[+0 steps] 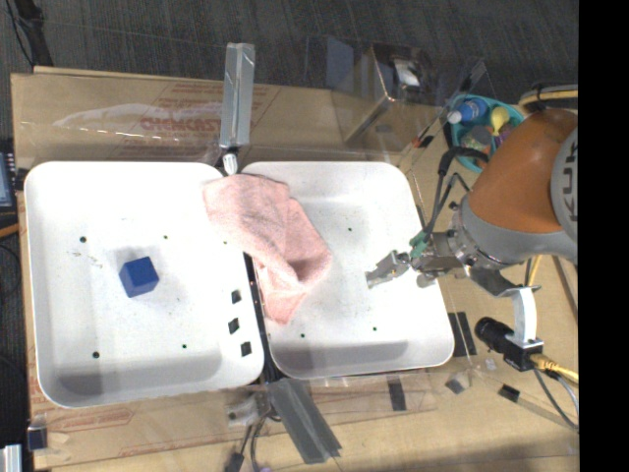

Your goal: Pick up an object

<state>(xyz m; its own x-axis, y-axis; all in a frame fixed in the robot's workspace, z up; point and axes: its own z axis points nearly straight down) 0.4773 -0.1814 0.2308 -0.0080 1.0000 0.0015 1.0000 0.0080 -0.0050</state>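
Looking down from the fixed overhead camera: two white bins sit side by side on the bench. The left bin (59, 362) holds a blue cube (140, 275), resting left of that bin's centre, well clear of its walls. A pink cloth (273, 239) lies crumpled in the right bin (393, 347), bunched against its left wall, one corner draped over the shared rim between the bins near the far edge. The arm (516, 190), grey with an orange band, reaches in over the right bin's right edge. Its gripper (381, 273) hangs above that bin's right half, apart from the cloth; nothing is seen between its tips. Cannot tell whether the jaws are spread or closed.
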